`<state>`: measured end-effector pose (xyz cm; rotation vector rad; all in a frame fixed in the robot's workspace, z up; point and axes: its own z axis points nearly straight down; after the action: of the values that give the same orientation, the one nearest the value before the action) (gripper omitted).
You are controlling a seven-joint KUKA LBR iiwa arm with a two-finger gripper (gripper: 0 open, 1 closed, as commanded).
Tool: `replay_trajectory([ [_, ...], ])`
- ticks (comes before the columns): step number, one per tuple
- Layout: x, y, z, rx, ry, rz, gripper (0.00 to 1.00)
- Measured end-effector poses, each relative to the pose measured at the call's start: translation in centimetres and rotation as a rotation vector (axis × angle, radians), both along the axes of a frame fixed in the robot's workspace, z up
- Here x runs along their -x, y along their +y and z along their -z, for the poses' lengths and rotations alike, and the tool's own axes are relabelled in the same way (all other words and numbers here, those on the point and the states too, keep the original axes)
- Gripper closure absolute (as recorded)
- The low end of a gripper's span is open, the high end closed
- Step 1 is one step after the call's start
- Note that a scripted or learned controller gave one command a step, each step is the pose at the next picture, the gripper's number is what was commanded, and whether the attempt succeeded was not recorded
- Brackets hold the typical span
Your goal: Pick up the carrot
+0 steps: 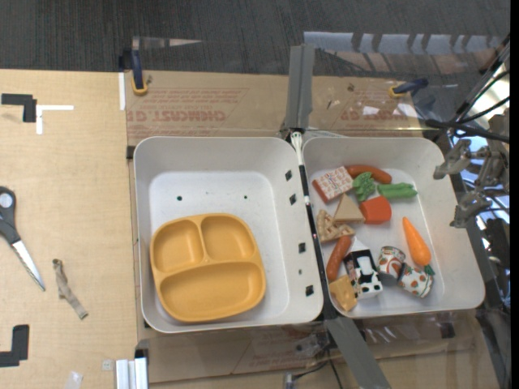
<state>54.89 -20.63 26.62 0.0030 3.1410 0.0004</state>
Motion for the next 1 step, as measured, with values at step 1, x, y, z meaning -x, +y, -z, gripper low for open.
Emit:
replay_trajectory([
  [1,-0.61,-1.48,17.53,0.0,-0.001,0.14,0.0],
])
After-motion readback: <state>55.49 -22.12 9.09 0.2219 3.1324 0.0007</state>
